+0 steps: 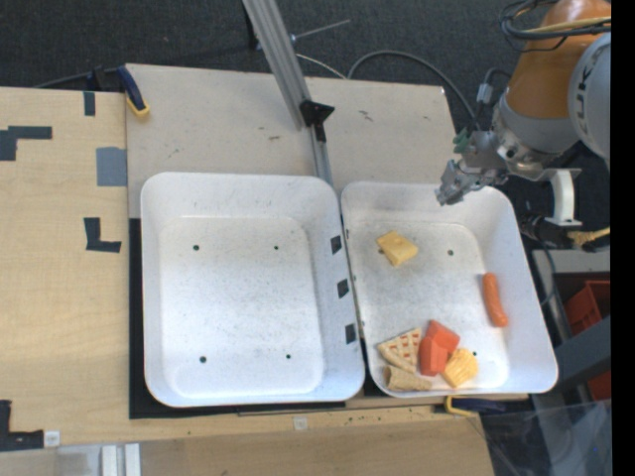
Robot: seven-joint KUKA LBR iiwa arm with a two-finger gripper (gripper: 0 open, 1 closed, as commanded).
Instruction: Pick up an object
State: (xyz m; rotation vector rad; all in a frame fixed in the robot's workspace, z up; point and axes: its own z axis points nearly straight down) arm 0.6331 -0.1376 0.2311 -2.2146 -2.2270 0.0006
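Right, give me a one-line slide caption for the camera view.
Gripper poised over the far rim of the right bin, which holds a yellow block, a sausage and a heap of toy food.

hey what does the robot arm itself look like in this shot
The arm is grey with a rounded orange band above the wrist. Thin dark cables loop over the band. It ends in a small, dark metal gripper, with a white bracket beside the wrist.
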